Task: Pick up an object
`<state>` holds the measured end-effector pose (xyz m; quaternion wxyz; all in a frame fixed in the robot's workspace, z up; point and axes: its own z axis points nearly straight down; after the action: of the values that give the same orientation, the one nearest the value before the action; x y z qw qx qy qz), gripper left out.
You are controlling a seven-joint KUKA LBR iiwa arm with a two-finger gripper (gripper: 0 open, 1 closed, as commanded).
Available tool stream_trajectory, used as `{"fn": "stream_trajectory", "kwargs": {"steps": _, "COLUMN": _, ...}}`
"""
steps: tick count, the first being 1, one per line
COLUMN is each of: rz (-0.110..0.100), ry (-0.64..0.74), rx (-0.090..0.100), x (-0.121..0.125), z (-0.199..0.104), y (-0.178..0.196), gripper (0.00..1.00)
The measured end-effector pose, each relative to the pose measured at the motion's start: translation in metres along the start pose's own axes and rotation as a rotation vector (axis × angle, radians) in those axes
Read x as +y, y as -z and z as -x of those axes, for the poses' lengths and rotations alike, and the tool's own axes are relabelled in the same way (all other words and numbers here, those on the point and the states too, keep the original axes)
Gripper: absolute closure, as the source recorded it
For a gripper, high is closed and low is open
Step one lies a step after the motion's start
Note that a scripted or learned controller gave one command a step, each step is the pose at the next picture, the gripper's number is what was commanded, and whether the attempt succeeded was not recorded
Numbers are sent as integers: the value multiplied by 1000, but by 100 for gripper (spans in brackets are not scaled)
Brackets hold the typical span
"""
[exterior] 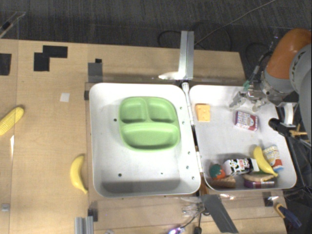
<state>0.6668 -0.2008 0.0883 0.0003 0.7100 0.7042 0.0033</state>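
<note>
Wooden bench (44, 145) bears 2 bins (97, 145), pincer (249, 99) above carton (245, 120).

No legible text, brand, number or sign is showing on any item. The small pink-and-white packet (245, 120), the black-and-white carton (238, 165) and the red-capped container (273, 157) in the right bin (219, 130) are carrying printed markings, but these are appearing too small and blurred to read.

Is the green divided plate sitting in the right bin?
No, the green divided plate lies in the left bin; the right bin holds the small items.
</note>
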Motion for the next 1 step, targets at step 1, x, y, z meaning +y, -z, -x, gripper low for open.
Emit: {"fn": "stream_trajectory", "kwargs": {"steps": 1, "rz": 6, "ry": 112, "rx": -6, "x": -50, "z": -9, "y": 0, "gripper": 0}}
